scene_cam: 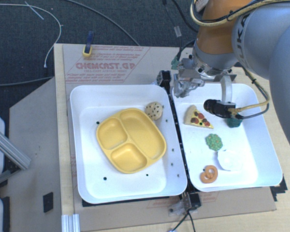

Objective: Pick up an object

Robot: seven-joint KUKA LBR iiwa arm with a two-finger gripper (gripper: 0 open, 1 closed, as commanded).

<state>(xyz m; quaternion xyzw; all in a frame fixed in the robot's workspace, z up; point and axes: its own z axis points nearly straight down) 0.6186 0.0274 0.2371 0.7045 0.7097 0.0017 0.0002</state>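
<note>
— Pizza slice toy, a yellow wedge with red dots, lies flat in the far-left part of the right white bin. It's just on the near side of the gripper. Closest candidate, so that's my guess for the target.
— Gripper state?
— Can't tell how far open it is from this angle. Nothing visibly held. It hangs over that bin's far-left corner.
— How to do the grasp well?
— Judgement: shift slightly right and near, centre over the wedge and close across its narrow width. The slice is flat, so go low or it'll slip out.
— Anything in the way?
— The bin's left wall is close, so there's a risk of clipping it. A small teal object sits right of the slice, apart from it. Nearer are a green bumpy round piece, a white disc and an orange pretzel-shaped ring, all clear of the slice.
— Left side?
— The left white bin holds a yellow three-compartment plastic tray. A chocolate-chip cookie sits just beside its far-right corner. Not a problem.
</note>
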